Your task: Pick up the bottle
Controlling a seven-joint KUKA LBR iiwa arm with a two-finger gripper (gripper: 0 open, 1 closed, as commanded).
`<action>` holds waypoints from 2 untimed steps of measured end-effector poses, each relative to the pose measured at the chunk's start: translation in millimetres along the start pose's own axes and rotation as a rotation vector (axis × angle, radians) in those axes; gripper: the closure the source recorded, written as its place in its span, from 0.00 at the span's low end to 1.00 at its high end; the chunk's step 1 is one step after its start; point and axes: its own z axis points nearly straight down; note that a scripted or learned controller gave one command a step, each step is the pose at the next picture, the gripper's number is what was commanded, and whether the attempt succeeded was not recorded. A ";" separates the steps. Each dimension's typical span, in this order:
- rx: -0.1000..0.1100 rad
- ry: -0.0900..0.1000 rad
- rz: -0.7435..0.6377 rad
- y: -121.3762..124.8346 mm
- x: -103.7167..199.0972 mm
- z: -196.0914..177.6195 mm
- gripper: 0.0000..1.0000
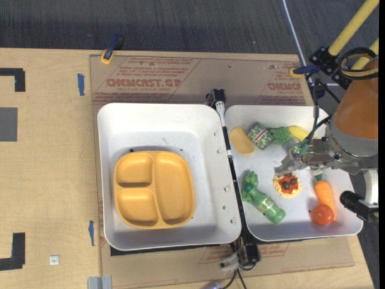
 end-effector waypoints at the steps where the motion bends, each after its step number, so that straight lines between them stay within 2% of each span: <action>1: 0.002 0.001 0.233 3.3 50.9 18.0 0.00; 2: 0.003 0.001 0.584 -22.5 72.2 21.3 0.00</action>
